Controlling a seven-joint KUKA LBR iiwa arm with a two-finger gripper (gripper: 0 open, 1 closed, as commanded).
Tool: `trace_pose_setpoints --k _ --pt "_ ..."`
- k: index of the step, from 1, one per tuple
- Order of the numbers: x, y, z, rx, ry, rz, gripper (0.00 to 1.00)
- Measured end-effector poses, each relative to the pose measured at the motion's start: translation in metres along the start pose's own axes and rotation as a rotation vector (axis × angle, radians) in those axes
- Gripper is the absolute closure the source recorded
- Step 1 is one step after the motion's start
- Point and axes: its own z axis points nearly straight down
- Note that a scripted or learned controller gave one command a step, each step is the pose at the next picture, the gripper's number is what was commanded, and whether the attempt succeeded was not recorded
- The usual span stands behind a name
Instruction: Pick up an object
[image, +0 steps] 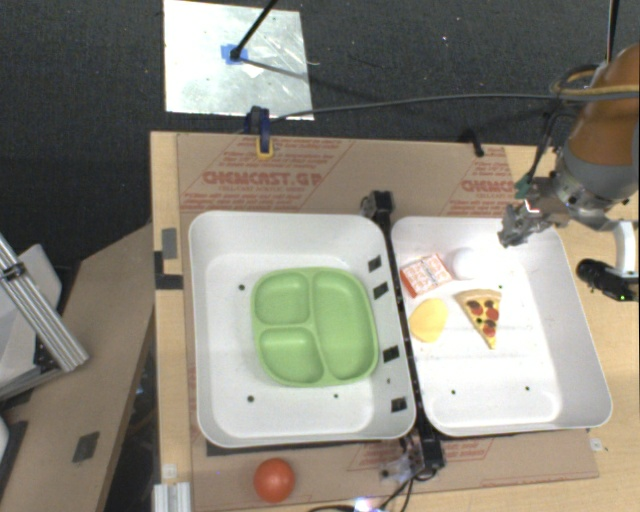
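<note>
Camera view, so you know: arm (600, 120) leans in from the right, gripper (515, 228) hanging over the right bin's (560, 400) far edge; can't tell its grip; pizza slice (482, 313), yellow piece (429, 320), red-white box (424, 273) lie below, apart.

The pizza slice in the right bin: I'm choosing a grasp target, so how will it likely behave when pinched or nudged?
The pizza slice lies flat on the right bin floor, so it probably offers little edge to pinch. It looks like a thin toy, likely light and stiff. A push would probably slide it, perhaps toward the yellow piece beside it.
</note>
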Motion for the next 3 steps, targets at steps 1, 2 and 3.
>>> trace_pose_setpoints --k 1,2,3 --pt "0.052 0.009 -0.012 -0.001 0.001 -0.001 1.00" --pt "0.113 0.023 -0.007 -0.001 0.001 -0.001 1.00" --pt "0.162 0.023 0.002 0.001 0.001 0.000 1.00"
